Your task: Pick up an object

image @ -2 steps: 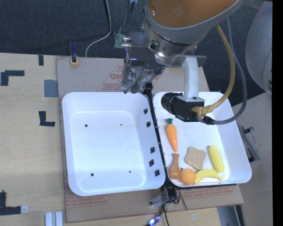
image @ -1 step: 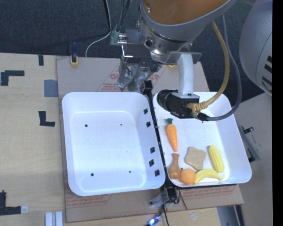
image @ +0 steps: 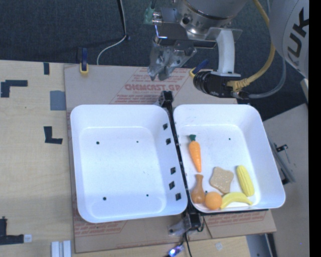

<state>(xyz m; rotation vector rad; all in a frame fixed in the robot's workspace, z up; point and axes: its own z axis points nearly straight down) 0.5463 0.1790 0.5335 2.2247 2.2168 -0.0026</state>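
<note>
1. The bench [image: 30, 165], of pale wood with dark tape marks, was seen to be cut off at the left and lower edges; a cardboard sheet [image: 108, 83] printed in red lay under the bins, its lettering partly covered.
2. The arm [image: 210, 15] was cut off at the top edge, so its upper links could not be inspected. A yellow hose [image: 268, 55] was looped beside it.
3. The left bin [image: 80, 201] and the right bin [image: 258, 130] were found side by side, joined along a dark central strip [image: 171, 150].
4. The gripper [image: 163, 70] was observed above the cardboard, beyond the far rims of the bins and clear of all objects. The fingers were blurred and dark; how far apart they stood could not be told, and nothing was seen held.
5. All objects were recorded in the right bin, towards its near corner: a carrot [image: 195, 155] near the centre strip, an ear of corn [image: 245, 180], a banana [image: 235, 200], a slice of bread [image: 221, 179], a brown bottle-shaped item [image: 198, 190] of uncertain identity, and an orange [image: 213, 201] touching it.
6. A yellow clamp [image: 84, 68] was noted at the cardboard's far left corner.
</note>
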